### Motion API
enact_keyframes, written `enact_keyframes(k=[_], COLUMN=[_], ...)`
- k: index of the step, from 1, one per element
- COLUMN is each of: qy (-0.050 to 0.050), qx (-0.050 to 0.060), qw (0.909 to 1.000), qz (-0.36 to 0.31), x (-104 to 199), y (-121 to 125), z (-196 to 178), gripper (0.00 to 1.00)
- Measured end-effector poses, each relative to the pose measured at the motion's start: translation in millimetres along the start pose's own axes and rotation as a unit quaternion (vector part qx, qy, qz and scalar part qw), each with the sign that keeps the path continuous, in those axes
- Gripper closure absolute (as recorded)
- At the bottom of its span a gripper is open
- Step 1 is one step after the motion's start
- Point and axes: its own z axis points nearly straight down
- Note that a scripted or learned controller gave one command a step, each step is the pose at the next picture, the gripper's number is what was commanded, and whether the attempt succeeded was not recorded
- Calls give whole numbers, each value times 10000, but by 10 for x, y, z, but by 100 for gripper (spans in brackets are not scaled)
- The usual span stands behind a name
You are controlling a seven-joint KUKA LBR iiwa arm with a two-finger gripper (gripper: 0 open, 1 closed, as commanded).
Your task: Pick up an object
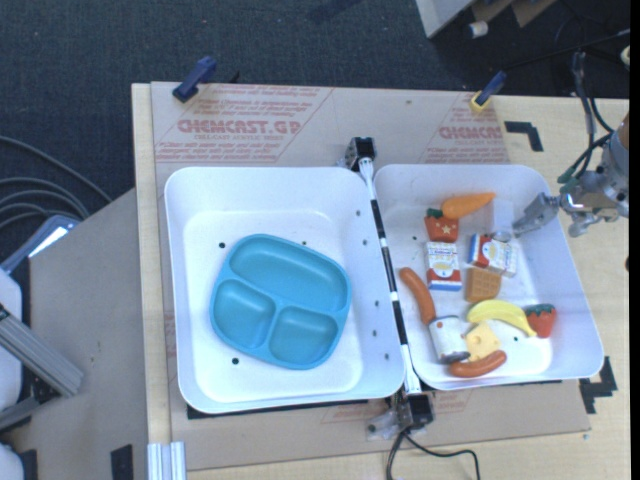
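Observation:
The right bin [575,278] holds several toy foods. An orange carrot [468,205] lies at the back, with a red item [441,228] and a white carton [443,265] below it. A small carton [494,253] sits above a brown cracker [482,285]. Toward the front are a sausage [418,293], a banana [500,315], a strawberry [541,320], a can [447,336], a cheese piece [482,341] and a second sausage [478,366]. My gripper [556,218] hovers over the bin's back right corner, open, with nothing between its fingers. It is just right of the small carton.
In the left bin [190,268] lies a blue divided plate [281,300]. A black hinge bar [382,258] runs between the bins. Blue and yellow clamps [194,78] hold the board at the back. Cables lie on the floor at the left.

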Motion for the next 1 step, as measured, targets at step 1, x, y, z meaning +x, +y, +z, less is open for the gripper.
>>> enact_keyframes(k=[1], qy=[16], qx=[-15], qw=[10000], qz=[-10], x=[4], y=[-454], z=[1031], gripper=[0])
